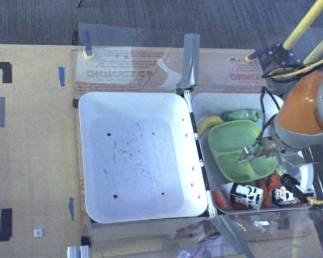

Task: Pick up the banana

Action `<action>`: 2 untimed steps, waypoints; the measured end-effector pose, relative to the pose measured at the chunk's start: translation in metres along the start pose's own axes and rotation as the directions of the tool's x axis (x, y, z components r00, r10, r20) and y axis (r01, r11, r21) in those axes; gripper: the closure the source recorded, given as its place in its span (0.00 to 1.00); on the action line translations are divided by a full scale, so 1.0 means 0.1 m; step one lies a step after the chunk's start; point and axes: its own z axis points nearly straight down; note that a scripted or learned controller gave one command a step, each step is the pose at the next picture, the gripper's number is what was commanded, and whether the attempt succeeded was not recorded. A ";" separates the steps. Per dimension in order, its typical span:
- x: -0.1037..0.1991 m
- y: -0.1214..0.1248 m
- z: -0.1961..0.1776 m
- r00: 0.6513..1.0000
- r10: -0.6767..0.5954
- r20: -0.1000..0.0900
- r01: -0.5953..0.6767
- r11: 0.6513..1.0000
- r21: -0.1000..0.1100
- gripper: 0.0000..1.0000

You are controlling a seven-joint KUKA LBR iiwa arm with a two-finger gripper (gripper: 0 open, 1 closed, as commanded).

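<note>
1. Banana (209,124) lies at the right bin's (202,104) upper left corner, close to the divider wall, its right part tucked under the green divided plate (239,149).
2. Gripper (254,150) hangs over that plate, apart from the banana; whether it is spread or pressed together cannot be told.
3. Green bottle (240,114) lies just beside the banana; cans and red items crowd the lower edge.
4. Left bin (137,149) sits alongside on the tabletop (32,144).

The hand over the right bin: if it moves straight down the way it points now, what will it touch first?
Most likely the green divided plate: the hand hangs over its centre ridge. The banana lies to the plate's upper left, off that line. Depth is hard to judge.
</note>
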 end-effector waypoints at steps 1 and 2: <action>-0.03 -0.02 0.02 1.000 0.003 0.005 -0.003 1.000 0.004 0.00; 0.39 -0.32 0.12 0.959 0.284 0.016 -0.284 0.959 -0.004 0.00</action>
